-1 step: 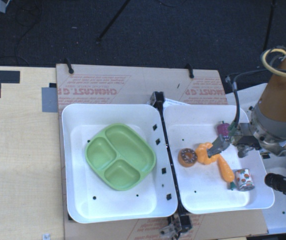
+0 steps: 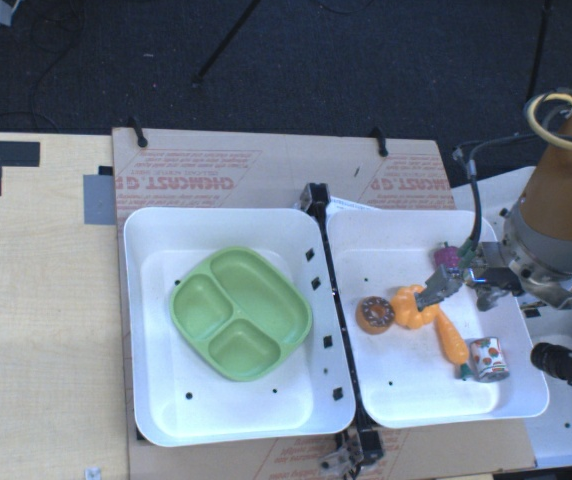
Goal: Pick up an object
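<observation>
The right bin holds several small items. A brown ring-shaped doughnut lies near its left wall. Touching it on the right is an orange-yellow lump, and an orange carrot slants down from there. A small printed can lies on its side by the carrot's lower end, and a purple piece sits further back. My gripper reaches in from the right and hangs over the right edge of the orange-yellow lump, very close to it or touching it.
A green divided plate lies in the left bin. A black divider runs between the two bins. The grey arm body looms over the right bin's far right side, with a cable looping above it.
</observation>
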Robot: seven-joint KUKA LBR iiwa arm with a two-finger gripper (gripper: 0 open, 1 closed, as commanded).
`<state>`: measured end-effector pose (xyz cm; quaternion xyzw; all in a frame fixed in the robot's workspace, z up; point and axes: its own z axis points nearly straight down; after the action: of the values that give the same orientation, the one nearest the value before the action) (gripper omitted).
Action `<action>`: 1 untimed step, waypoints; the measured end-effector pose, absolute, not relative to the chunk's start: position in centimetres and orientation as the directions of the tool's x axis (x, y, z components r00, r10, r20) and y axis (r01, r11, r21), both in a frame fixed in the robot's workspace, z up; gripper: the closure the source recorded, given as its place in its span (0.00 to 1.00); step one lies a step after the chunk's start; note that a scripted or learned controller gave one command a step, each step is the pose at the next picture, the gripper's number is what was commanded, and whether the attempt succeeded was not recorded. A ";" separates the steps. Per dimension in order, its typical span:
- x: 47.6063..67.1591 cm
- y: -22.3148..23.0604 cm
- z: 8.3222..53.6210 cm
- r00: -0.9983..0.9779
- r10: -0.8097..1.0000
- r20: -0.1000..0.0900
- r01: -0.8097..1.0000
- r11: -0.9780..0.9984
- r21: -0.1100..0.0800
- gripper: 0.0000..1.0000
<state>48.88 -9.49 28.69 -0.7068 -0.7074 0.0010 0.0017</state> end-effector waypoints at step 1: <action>48.8 -8.9 22.4 0.000 1.000 0.002 1.000 0.000 -0.010 0.00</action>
<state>48.80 -8.91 22.36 -0.7071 -0.7071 0.0027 0.0042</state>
